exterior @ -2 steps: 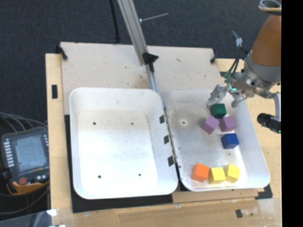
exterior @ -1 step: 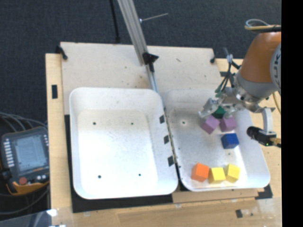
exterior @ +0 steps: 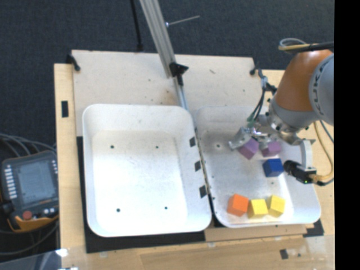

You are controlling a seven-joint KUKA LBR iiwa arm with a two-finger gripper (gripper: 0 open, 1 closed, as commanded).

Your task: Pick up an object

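One camera sits high above the bench (exterior: 67, 151) and looks down at a slant. It is far enough back to see both white bins (exterior: 140, 167), side by side. The arm (exterior: 301, 89) comes in from the right.

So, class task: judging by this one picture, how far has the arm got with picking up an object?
Done: the arm has reached into the right bin, with the gripper low by two purple blocks. In hand: nothing visibly lifted; whether a purple block is gripped can't be told. Left: a clear grasp and lift. The blue, orange and two yellow blocks lie untouched.
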